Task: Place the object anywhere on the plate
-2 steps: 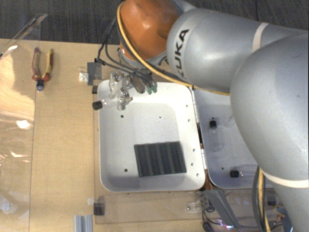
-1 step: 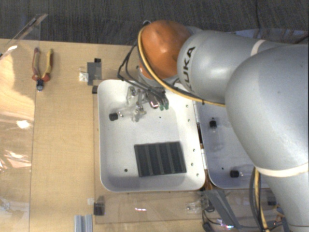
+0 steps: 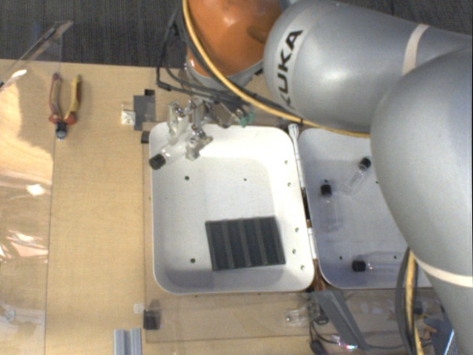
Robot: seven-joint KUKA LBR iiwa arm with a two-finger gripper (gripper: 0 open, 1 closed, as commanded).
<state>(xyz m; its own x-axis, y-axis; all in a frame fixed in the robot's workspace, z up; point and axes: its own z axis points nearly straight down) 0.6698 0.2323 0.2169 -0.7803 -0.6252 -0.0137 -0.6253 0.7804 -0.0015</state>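
The grey arm (image 3: 347, 72) reaches in from the right and spans both bins, so that its wrist hangs over the far left corner of the left bin (image 3: 277, 161), well apart from the dark ribbed plate (image 3: 244, 243) lying near that bin's near edge. The gripper (image 3: 186, 133) sits low over that corner, probably because the task's thing is there: what looks like a clear vial with a black cap (image 3: 157, 161) slants out from under it, across the bin's left rim. Whether the fingers are apart or clamped on it cannot be told. Similar capped vials (image 3: 326, 191) lie in the right bin (image 3: 332, 276), and pliers (image 3: 63, 103) rest aside on the tabletop (image 3: 89, 220).
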